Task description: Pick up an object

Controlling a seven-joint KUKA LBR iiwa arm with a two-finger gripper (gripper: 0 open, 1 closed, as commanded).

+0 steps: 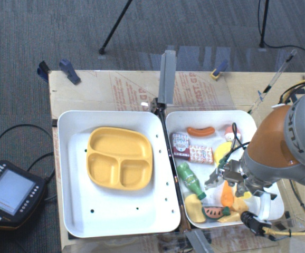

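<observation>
My gripper (220,176) hangs low over the middle of the right bin (247,116), on the grey arm with its orange band (271,141). It looks open, with nothing between its fingers. An orange carrot (226,194) lies just below and to its right. To its left a green bottle (190,177) lies slanted. A yellow fruit (222,152) sits just behind the gripper. A sausage (200,131), a red and white box (180,145) and a printed packet (201,154) lie at the bin's back. A watermelon slice (213,212) and a yellow piece (194,206) rest at the front.
The left bin (68,194) holds a yellow divided plate (120,158). A grey upright post (167,78) stands behind the gap between the bins. A small white and red item (230,136) lies at the back right. A handheld pendant (10,193) lies on the floor at the left.
</observation>
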